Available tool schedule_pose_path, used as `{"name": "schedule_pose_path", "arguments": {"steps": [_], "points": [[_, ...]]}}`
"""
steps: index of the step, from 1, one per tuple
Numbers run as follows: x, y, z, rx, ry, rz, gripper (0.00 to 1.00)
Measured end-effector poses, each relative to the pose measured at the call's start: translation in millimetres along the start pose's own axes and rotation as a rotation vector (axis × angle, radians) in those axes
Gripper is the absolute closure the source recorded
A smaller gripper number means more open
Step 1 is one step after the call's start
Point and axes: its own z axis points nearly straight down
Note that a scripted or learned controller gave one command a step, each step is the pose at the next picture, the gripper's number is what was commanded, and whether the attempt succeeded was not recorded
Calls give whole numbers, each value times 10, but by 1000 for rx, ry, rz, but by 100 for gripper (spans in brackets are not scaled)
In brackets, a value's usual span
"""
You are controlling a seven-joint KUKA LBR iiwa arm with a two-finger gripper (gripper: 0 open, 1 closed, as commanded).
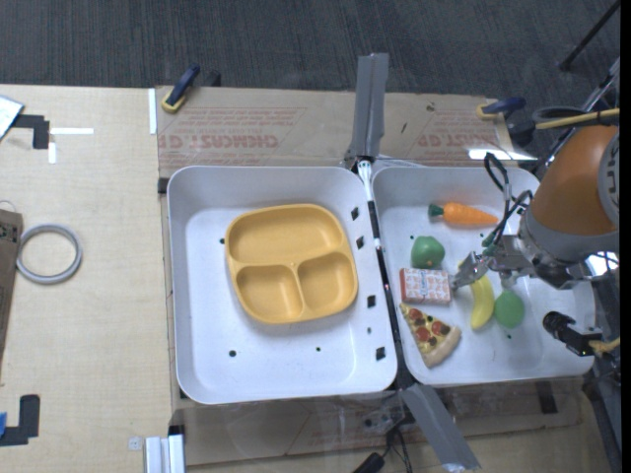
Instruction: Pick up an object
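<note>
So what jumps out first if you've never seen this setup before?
Probably the big yellow divided plate alone in the left bin. Next, the toy food in the right bin: carrot, banana, pizza slice. The gripper reaches in just above the banana.

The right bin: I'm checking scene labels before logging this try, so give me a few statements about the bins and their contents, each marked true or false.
1. The yellow divided plate lies in the left bin. True.
2. The carrot lies in the left bin. False: it lies in the right bin, near the far wall.
3. The pizza slice sits on the near side of the pink box. True.
4. The banana rests on the plate. False: it lies in the right bin, beside the tool.
</note>
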Motion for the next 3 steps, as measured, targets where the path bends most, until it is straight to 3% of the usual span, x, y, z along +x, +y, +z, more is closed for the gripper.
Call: {"name": "schedule_pose_path", "arguments": {"steps": [1,2,3], "points": [[-15,0,-55,4,-1,3,100],[670,15,-2,-1,-1,-221,100],[1487,477,-1372,-5,-4,-158,100]]}}
